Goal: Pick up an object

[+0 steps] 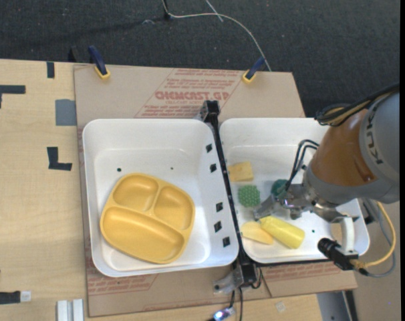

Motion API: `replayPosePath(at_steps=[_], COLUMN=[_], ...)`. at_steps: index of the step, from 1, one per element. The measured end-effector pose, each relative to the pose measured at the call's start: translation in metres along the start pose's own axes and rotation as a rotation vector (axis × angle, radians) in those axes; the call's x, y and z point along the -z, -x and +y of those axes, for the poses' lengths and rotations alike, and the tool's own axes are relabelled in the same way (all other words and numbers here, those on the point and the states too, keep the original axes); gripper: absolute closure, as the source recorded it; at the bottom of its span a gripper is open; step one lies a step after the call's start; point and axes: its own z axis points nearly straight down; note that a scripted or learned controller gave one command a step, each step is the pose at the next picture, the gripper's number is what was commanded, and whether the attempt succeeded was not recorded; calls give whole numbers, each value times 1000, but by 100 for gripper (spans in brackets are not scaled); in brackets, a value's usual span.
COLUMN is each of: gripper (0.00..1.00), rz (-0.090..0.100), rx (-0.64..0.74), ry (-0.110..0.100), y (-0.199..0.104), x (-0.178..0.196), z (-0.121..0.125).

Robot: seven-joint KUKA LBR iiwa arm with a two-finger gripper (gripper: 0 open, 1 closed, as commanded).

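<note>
Yellow block [283, 232] by near rim, tool [268, 209] just above, green ball [248, 195] beside.

Two bins sit side by side on a board [189, 95]. The left bin [95, 146] holds a divided plate [147, 217]. In the right bin [269, 129], a sponge [240, 172] lies behind a ball [248, 195], with a wedge [257, 233] and a cylinder [283, 232] nearer the front; the gripper [275, 206] hangs just above these.

In the right bin [256, 127] you have a yellow cylinder [283, 232] lying flat near the front wall, touching a pale yellow wedge [256, 233]. A green knobbly ball [248, 195] and yellow block [240, 172] sit behind.
</note>
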Motion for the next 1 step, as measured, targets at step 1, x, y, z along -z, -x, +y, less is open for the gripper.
replayPosePath(at_steps=[1], gripper=[0], rz=[0], rx=[0], ry=[5], y=[0], x=[-27], z=[0])
